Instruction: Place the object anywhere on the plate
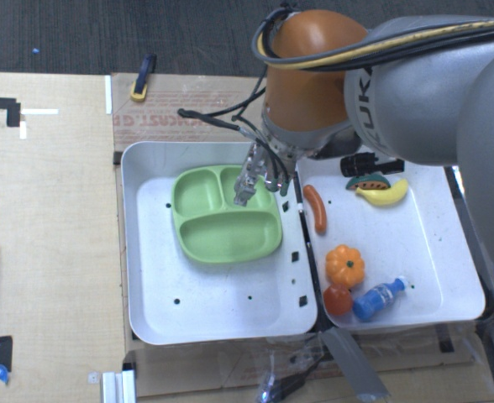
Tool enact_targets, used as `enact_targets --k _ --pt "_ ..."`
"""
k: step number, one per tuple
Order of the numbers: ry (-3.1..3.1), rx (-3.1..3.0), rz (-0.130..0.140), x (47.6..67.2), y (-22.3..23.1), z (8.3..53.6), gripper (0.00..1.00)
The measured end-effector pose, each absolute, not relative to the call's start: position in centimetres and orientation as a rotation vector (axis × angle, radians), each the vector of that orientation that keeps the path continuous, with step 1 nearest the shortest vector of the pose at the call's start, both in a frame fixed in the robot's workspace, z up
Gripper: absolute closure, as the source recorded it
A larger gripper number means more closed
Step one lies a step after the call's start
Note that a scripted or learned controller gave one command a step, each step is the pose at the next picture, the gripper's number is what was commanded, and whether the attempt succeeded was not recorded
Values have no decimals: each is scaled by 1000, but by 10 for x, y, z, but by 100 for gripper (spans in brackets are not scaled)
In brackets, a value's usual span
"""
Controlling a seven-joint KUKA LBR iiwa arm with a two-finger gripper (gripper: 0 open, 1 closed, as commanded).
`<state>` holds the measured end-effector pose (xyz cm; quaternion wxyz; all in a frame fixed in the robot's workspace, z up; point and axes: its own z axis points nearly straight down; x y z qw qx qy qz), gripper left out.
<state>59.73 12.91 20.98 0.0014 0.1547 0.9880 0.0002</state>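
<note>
While arm hides bin corner, end effector (254, 181) over plate (227, 215), grip state unclear

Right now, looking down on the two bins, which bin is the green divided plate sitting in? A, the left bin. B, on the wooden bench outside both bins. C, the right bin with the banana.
A: the green divided plate lies on the floor of the left bin, while the banana, sausage, small pumpkin and blue bottle lie in the right bin.
</note>
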Motion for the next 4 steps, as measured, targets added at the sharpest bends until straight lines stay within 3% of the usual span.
enact_targets --k 1,2,3,4 --pt "3103 480 -1 574 21 248 100" --pt "3068 668 0 583 100 231 100" --pt "3109 433 1 564 105 93 100" --pt "3177 344 -17 626 106 91 100"
